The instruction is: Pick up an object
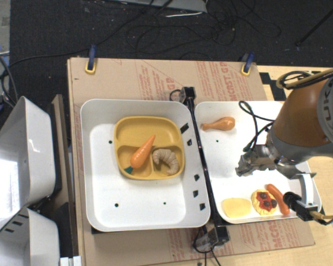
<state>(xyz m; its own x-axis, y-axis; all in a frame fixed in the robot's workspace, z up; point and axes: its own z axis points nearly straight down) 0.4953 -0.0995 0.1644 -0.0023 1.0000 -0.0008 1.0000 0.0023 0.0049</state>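
Observation:
My gripper (246, 167) hangs low over the middle of the right bin (221, 158), at the end of the grey and orange arm (305, 121) that reaches in from the right. Nothing shows in its grasp. A toy chicken drumstick (219, 124) lies at the back of this bin, well apart from the gripper. Along the bin's front edge lie a pale yellow disc (236, 207), a small round pizza (264, 202) and a red sausage (278, 197), just below and right of the gripper.
The left bin (100, 193) holds a yellow divided plate (122, 127) with an orange carrot (142, 152) and a pale shrimp (166, 159) in its compartments. A black divider (198, 154) runs between the bins. Cables trail from the wrist.

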